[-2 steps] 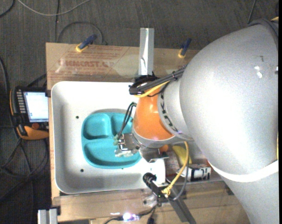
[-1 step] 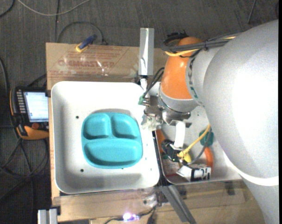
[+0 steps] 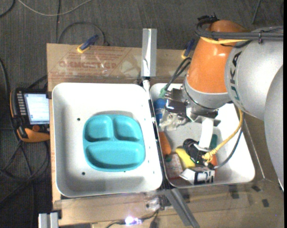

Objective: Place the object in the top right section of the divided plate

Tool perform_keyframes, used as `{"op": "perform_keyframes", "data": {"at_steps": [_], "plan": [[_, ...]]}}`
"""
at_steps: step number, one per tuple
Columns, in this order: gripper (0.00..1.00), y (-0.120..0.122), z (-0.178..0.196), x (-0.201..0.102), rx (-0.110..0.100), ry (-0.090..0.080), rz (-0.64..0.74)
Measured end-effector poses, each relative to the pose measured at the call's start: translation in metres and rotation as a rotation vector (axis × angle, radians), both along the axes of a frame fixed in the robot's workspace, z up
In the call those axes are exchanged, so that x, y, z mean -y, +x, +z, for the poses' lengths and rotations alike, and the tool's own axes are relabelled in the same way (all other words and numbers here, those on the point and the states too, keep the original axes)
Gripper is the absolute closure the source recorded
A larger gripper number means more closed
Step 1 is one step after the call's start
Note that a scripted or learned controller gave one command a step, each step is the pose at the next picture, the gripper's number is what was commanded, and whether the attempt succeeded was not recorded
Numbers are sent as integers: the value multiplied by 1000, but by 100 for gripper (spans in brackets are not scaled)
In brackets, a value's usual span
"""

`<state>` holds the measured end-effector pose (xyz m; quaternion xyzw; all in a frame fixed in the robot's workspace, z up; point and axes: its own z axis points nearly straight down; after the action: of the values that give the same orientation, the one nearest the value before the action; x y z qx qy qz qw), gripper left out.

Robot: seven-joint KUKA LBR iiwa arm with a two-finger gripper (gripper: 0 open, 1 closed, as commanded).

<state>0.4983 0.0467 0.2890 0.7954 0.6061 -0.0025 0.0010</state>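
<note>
The teal divided plate lies in the left bin, with two small sections at the far side and one wide section nearer me. Its top right section holds nothing. My gripper hangs low over the far left part of the right bin, under the orange band of the wrist. Just below it in the view lie an orange carrot-like piece and a yellow banana-like piece. A blue object sits right beside the gripper against the bin's left wall. I see nothing clearly held.
A white and black box lies at the right bin's near edge, with a small green and red item next to it. The big grey arm covers the right bin's far right. A handheld screen rests left of the bench.
</note>
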Motion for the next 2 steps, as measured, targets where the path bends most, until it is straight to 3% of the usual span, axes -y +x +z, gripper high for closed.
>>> {"op": "perform_keyframes", "data": {"at_steps": [1, 2], "plan": [[100, 28, -83, -49, -3, 0, -97], [100, 27, -75, -48, -7, -5, -95]]}}
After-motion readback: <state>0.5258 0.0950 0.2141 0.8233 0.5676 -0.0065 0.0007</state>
